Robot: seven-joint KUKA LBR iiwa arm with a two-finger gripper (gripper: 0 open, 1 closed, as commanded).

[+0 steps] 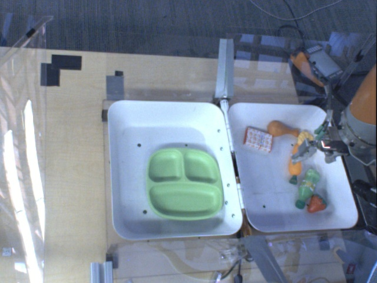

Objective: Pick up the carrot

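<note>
The carrot (294, 168) lies on the floor of the right bin (265, 205), not yet lifted, with the end effector (306, 150) low just above it, its grip state impossible to tell from here.

Two white bins (171, 114), one green plate (184, 183), one small box (258, 140), several toy foods (306, 187)

Dark grey carpet (147, 10), light wood bench (70, 175), perhaps clear shield (23, 99).

place: robot lab | evidence: bench (70, 158), two white bins (123, 158), loose cables (294, 10)
</note>
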